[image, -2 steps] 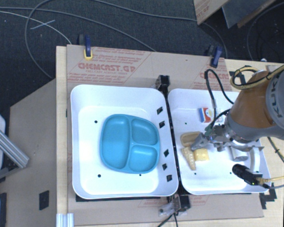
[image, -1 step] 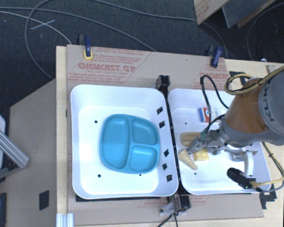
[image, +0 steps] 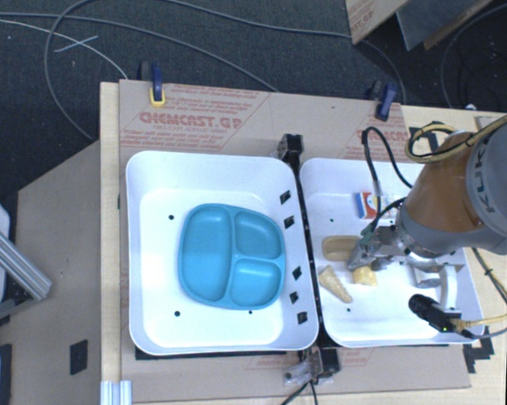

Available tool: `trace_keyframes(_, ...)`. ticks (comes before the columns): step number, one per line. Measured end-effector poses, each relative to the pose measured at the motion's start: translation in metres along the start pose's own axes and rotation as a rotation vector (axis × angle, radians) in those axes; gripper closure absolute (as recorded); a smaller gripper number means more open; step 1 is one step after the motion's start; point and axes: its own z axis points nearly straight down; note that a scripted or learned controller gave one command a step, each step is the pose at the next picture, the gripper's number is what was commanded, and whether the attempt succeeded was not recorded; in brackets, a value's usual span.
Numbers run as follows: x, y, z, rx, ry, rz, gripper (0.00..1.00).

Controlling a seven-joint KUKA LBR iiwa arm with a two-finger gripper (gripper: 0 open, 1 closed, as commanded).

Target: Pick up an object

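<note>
In the camera view, the grey arm is reaching into the right bin (image: 399, 330) at the frame's right, its end effector (image: 370, 255) hanging over small tan food pieces (image: 344, 269). A clean lift needs one piece centred alone. Whether it is open or closed, I cannot tell; the arm is hiding the bin's far side. A blue divided plate (image: 231, 256) is lying in the left bin (image: 143, 235).

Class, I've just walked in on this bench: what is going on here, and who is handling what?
A grey and orange robot arm reaches from the right into the right bin. Its gripper is low over a few small tan pieces lying near that bin's left side, close to a yellowish chunk. Whether it has gripped anything cannot be told. The left bin holds a blue divided plate, untouched.
</note>
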Motion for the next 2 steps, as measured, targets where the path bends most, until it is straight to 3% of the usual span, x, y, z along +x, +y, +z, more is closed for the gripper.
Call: trace_keyframes(2,0.004,0.011,-0.097,0.000,-0.003,-0.002,1.00)
